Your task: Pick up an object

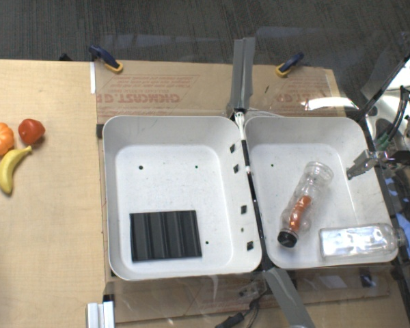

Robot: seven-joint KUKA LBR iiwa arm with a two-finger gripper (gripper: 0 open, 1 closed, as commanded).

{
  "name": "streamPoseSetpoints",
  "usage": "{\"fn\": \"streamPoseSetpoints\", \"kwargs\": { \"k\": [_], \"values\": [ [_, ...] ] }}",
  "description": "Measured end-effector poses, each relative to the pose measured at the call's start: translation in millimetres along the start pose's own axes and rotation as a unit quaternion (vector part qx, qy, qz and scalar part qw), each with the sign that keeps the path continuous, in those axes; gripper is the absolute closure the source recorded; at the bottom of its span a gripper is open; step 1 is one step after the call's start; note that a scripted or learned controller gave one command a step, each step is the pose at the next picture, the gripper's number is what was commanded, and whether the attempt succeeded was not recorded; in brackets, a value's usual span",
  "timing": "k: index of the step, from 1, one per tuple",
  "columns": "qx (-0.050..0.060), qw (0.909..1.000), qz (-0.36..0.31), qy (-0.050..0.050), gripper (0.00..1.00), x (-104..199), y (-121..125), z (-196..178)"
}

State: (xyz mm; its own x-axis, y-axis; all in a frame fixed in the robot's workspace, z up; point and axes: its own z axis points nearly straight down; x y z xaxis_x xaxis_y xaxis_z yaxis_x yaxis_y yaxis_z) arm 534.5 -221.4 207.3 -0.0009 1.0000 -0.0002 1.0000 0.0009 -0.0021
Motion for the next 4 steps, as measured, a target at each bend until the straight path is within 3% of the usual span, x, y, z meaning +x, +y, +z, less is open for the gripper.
{"fn": "streamPoseSetpoints", "kwargs": {
  "k": [1, 2, 3, 4],
  "values": [
    [0.0, 0.9919, 0.127, -0.001, 0.0, -1.1, 11.7, -39.3],
    [0.0, 0.9953, 0.097, 0.0, 0.0, 36.5, 27.5, 56.7],
    [0.001, 0.9975, 0.071, 0.001, 0.0, 60.8, -1.2, 117.2],
    [-0.002, 0.9997, 0.023, 0.0, 0.0, 94.4, -56.2, 115.6]
  ]
}}
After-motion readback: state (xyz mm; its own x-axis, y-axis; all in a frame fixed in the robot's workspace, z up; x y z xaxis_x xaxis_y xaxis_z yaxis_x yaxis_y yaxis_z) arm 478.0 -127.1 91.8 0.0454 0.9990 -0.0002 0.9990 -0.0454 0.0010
